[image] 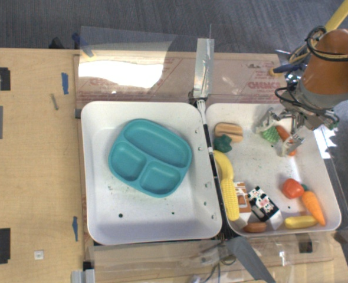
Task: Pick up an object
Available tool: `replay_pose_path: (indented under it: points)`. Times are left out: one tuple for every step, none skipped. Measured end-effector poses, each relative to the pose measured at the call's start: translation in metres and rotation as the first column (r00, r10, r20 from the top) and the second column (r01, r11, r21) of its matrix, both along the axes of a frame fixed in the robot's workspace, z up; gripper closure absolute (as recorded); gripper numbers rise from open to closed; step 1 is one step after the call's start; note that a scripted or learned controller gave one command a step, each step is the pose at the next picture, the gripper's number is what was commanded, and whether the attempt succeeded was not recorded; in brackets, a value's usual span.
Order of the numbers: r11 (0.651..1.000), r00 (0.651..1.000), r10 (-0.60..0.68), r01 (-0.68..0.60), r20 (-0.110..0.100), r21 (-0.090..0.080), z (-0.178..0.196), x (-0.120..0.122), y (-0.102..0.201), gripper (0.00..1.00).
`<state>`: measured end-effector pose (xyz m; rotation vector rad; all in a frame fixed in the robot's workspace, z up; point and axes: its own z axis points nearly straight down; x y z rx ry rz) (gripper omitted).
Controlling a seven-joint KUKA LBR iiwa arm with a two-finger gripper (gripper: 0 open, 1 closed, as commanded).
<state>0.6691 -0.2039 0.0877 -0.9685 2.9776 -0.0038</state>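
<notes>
My gripper (287, 130) hangs over the far right part of the right bin (321, 158), below the arm's orange band. A light green toy (270, 135) and a small red-orange piece (283, 132) lie right at the gripper; whether either is gripped is unclear. Elsewhere in that bin lie a hot-dog bun (228, 130), a dark green piece (222, 144), a banana (223, 163), a corn cob (229, 198), a black-and-white block (262, 203), a red tomato (292, 187) and a carrot (312, 207).
The left bin (97, 205) holds a teal divided plate (150, 157). A yellow toy (299, 221) and a brown sausage (255, 227) lie along the right bin's near wall. An orange-and-white box (242, 194) sits beside the corn. A clear panel stands behind both bins.
</notes>
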Motion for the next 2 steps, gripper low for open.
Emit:
replay_pose_path:
  points:
    - [1.000, 1.000, -0.011, 0.011, -0.004, 0.002, 0.000, -0.010, 0.024, 0.00]
    - [1.000, 1.000, 0.007, -0.007, 0.002, 0.000, 0.001, 0.000, 0.043, 0.00]
